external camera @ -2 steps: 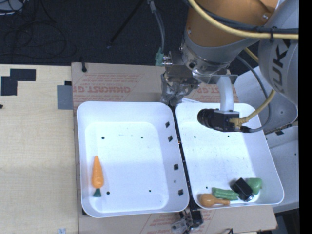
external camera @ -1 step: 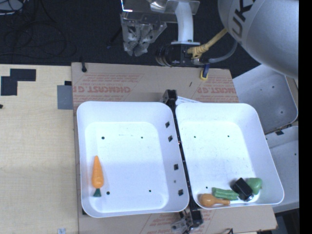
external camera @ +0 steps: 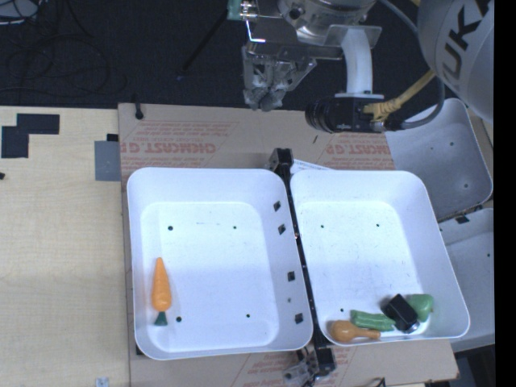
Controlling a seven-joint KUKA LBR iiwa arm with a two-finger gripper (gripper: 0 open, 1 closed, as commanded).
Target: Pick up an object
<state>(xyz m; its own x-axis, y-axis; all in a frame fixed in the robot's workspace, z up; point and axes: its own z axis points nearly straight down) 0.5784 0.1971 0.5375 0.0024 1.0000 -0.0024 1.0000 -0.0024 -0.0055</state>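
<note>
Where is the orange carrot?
The carrot lies in the left bin, near its front left corner, alone and far from the toys in the right bin.

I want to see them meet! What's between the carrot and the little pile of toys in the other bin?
In the camera view, between the carrot and the pile: bare white bin floor, then the black divider.

Cardboard (external camera: pixel 201 138) print, upside down, perhaps "CHEMCRAFT"; arm (external camera: pixel 463 31) reads "UK".

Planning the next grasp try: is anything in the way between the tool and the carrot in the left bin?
Nothing visible. The tool hangs above the bench beyond the bins, and the carrot lies alone near the left bin's left wall, with bare floor around it.
</note>
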